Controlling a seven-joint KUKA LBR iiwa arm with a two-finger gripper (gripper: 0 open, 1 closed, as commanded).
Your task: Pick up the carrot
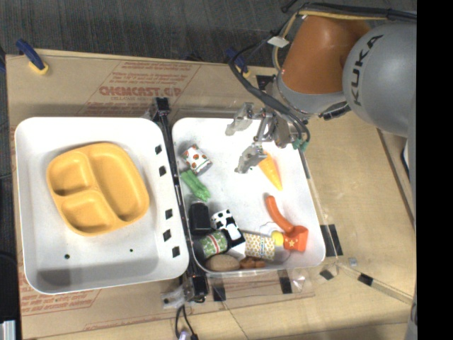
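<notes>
My arm (354,55) comes in from the right side and bends down over the top part of the right bin (212,137). My arm is grey, with a big orange band just above the wrist. My gripper (249,142) hangs low over the white floor of that bin, and its two fingers are spread apart with nothing between them. One finger (237,122) sits up near the back wall and the other finger (248,160) points down next to the carrot (271,172). The carrot lies flat on the floor of the right bin, near the right wall, just beside my lower finger. Its fat end is up by my gripper and its thin tip points down toward the front. I cannot tell if my finger touches it. There are two white bins side by side. In the left bin (35,261) there is one yellow tray (97,188) with three parts. In the right bin I count one carrot, one small can (196,159) with red and white on it, one green pea pod (195,188), one orange tool (285,225) with a curved handle, one black and white cow toy (228,223), and a heap of small bottles and food toys (241,250) at the front wall.
</notes>
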